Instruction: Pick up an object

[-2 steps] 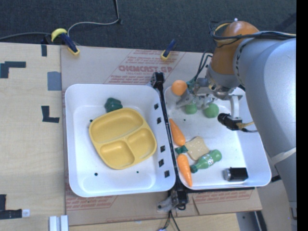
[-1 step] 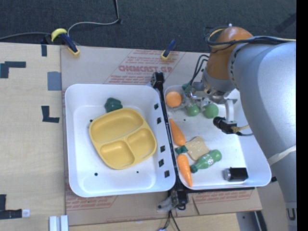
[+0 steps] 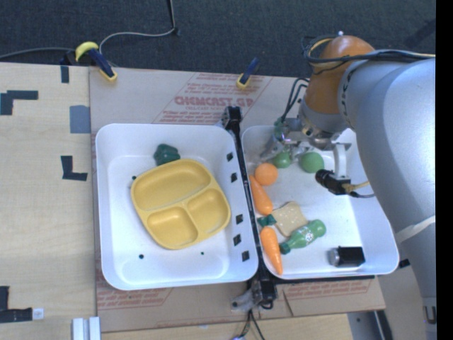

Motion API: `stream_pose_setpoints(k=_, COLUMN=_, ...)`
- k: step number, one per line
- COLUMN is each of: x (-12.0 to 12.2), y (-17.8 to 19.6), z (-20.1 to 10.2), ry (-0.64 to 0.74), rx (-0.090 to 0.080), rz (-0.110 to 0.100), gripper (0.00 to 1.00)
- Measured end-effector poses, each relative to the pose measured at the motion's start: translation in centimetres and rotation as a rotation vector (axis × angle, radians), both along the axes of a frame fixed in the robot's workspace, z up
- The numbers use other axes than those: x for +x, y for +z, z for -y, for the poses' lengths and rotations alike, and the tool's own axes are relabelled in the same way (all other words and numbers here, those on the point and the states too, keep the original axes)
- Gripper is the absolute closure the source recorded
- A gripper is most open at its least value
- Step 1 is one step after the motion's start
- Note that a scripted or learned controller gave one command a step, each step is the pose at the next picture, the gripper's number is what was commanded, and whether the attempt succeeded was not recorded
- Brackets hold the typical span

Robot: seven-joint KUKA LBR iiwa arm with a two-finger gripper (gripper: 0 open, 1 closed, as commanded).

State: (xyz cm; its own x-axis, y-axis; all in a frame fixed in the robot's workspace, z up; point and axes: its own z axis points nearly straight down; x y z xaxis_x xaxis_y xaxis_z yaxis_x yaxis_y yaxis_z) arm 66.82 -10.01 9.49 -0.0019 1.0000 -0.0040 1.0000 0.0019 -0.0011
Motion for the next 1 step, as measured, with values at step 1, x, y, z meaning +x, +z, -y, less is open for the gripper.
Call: stream_pose_setpoints(k=1, x=-7.34, y=8.95, z=-7.51, ry=0.001, rx=0.005, rz=0.001, gripper=1.0)
